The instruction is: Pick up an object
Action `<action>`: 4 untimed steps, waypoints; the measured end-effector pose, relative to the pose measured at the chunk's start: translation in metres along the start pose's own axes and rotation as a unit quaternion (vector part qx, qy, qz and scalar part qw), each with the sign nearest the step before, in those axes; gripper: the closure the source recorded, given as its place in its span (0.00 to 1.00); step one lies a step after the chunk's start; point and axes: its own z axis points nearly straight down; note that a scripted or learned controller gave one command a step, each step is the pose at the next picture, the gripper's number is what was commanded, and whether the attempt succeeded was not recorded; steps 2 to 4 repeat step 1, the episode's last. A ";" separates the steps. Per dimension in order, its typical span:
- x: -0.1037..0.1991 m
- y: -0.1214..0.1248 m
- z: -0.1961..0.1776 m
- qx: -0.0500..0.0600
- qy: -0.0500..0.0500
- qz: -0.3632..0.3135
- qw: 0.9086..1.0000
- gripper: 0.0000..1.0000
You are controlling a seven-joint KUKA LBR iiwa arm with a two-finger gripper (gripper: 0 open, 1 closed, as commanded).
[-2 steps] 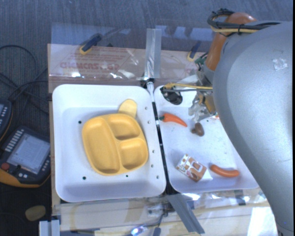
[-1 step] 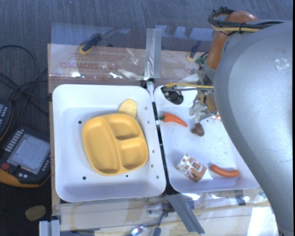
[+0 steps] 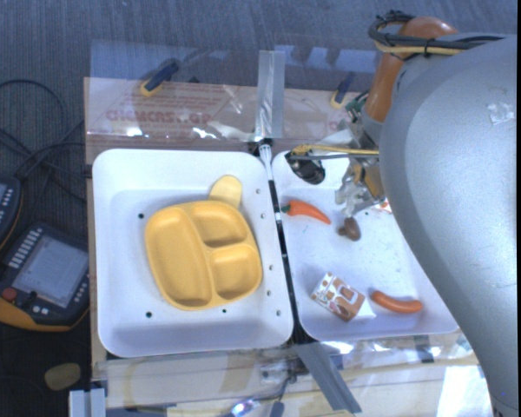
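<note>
**Bins – two.** Shallow white plastic bins stand side by side on the bench [image 3: 156,115]: the left bin [image 3: 122,233] and the right bin [image 3: 391,259]. Their inner walls are touching.

**Left bin – two items.**
- One yellow plastic tray with three compartments [image 3: 204,252] lies flat, turned at a slant.
- One pale yellow rounded piece [image 3: 227,188] touches the tray's far edge.

**Right bin – four loose items.**
- One orange carrot-shaped toy [image 3: 306,210] lies in the far half, near the bin's left wall.
- One small dark brown lump [image 3: 351,228] lies just beside the carrot's right end.
- One brown-and-white patterned block [image 3: 337,295] lies in the near half.
- One orange-red sausage-shaped toy [image 3: 396,302] lies near the block on its right, apart from it.

**Arm – one, mine.**
- My grey arm [image 3: 460,189] comes in from the right, and its bulk covers the right side of the right bin.
- The orange band [image 3: 389,72] stands at the far end, above the wrist, and the wrist points down into the bin.
- My gripper [image 3: 354,196] hangs over the far half of the right bin. It sits directly above the brown lump as the camera sees it, and to the right of the carrot.
- I cannot tell whether it touches the lump.
- I cannot tell from this slant whether it is released or clenched.

**Beside the bench.** Two dark, orange-edged handsets with screens [image 3: 39,276] lie on the grey carpet at the left.
</note>
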 end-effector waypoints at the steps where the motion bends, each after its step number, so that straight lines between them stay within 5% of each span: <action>1: 0.000 0.000 -0.004 0.001 -0.005 -0.003 1.000 1.00; 4: 0.000 0.000 -0.004 0.001 -0.005 -0.003 1.000 1.00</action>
